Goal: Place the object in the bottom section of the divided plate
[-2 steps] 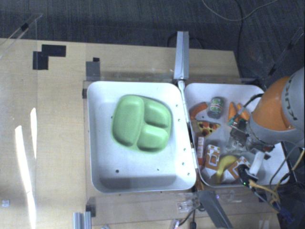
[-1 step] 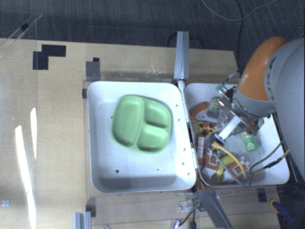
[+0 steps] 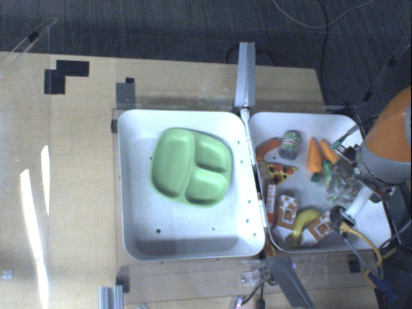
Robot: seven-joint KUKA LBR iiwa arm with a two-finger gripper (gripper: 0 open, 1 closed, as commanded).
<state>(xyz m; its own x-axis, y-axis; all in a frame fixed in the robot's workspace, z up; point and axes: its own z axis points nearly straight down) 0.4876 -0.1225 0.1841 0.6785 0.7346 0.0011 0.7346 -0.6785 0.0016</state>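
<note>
Bananas [image 3: 304, 223] lie by the right bin's [image 3: 380, 234] bottom edge, under the claw [image 3: 339, 187], whose grip I cannot tell, while the green plate [image 3: 191, 166] sits mid left bin [image 3: 138, 230].

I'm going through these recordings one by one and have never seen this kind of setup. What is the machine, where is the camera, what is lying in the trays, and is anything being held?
This is a single picture from a camera fixed above a bench, looking down at a slant. The grey and orange shape on the right is a robot arm reaching in; its gripper hangs over the right bin, and the picture is too cluttered there to tell whether it holds anything.

Two shallow white bins sit side by side. The left bin holds a green divided plate with three sections, all bare. The right bin holds a jumble of toy food: a banana, a carrot, a small can, a pizza slice and some small cartons.

Nothing has been put on the plate yet.
</note>
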